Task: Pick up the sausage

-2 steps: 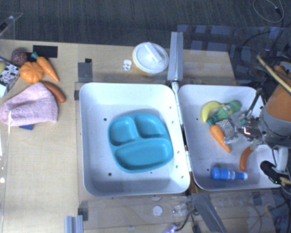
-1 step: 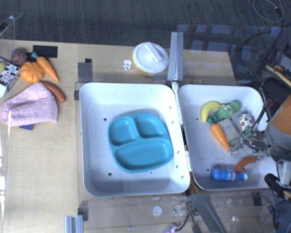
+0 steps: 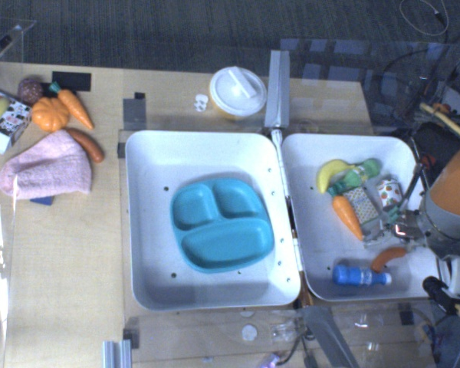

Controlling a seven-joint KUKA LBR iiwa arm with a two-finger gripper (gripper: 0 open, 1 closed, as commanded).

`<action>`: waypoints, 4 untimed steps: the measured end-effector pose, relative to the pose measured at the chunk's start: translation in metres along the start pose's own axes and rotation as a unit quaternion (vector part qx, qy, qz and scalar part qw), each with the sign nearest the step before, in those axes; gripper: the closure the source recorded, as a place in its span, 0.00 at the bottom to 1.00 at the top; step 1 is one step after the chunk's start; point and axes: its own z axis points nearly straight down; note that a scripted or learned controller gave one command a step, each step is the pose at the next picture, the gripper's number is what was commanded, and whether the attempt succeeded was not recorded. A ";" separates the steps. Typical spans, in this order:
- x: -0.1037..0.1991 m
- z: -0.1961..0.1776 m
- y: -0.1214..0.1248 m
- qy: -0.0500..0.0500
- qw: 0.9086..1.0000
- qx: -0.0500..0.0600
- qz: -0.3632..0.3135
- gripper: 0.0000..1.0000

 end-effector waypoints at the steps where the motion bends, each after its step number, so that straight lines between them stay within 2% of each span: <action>1: 0.000 -0.012 0.003 -0.002 1.000 -0.004 -0.002 1.00; 2: 0.001 -0.022 0.004 -0.002 1.000 -0.005 -0.004 1.00; 3: 0.078 -0.126 -0.014 0.001 0.999 0.005 -0.038 1.00; 4: 0.141 -0.176 -0.009 0.000 0.996 0.006 0.092 1.00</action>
